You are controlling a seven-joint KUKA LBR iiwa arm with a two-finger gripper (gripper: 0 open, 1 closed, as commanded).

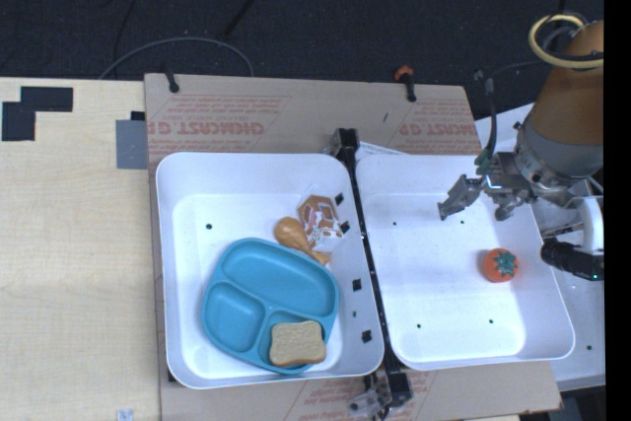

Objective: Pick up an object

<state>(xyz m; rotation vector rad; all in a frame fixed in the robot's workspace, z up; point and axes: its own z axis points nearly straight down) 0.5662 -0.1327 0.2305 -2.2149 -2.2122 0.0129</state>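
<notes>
A small orange ball-like toy with a green top lies in the right bin, near its right wall. My gripper hangs above that bin's upper right part, up and left of the orange toy and apart from it. Its fingers stand spread open with nothing between them. In the left bin a blue divided plate carries a slice of bread. A tan drumstick and a brown-and-white patterned piece lie just above the plate.
A black divider runs between the two bins. Both bins rest on a cardboard sheet on the light wooden bench. The arm's grey and orange body rises at the right edge.
</notes>
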